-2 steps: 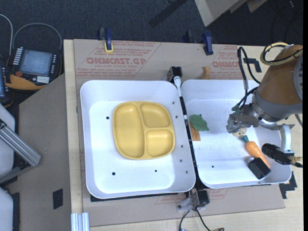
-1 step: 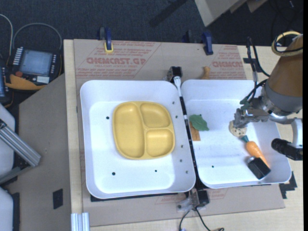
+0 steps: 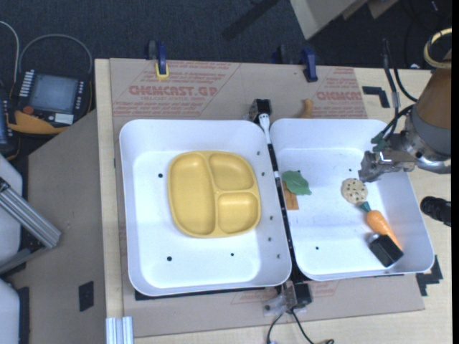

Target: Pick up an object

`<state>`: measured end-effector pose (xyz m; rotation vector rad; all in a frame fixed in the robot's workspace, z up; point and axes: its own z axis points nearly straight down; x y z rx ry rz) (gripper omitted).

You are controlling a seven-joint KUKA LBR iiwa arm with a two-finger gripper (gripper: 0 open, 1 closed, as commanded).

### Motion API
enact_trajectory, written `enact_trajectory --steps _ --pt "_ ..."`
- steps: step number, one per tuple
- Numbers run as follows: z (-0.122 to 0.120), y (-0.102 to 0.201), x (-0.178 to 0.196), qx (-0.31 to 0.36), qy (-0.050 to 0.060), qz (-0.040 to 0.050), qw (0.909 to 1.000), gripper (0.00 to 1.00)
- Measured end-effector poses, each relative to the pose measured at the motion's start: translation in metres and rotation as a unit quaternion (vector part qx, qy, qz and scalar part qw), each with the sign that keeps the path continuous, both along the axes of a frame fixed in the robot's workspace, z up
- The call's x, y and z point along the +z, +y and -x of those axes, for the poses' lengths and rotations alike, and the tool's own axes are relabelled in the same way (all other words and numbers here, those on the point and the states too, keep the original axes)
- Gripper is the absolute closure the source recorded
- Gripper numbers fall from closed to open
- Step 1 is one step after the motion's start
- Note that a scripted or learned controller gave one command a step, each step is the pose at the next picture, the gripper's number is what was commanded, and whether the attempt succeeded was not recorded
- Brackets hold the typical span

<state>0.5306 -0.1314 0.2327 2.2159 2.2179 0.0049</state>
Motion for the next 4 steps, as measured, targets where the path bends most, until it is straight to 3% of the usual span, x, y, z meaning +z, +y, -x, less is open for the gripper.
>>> enact_trajectory --steps 1,3,4 --pt "0.009 0.047 0.007 0.002 0.004 -0.0024 1.0000 1.00" --pt "0.029 0.141 -0.014 0.002 0.005 -0.0025 1.0000 1.00" --pt "0.041 0.195 -0.001 0.003 0.003 -0.0025 1.0000 1.00"
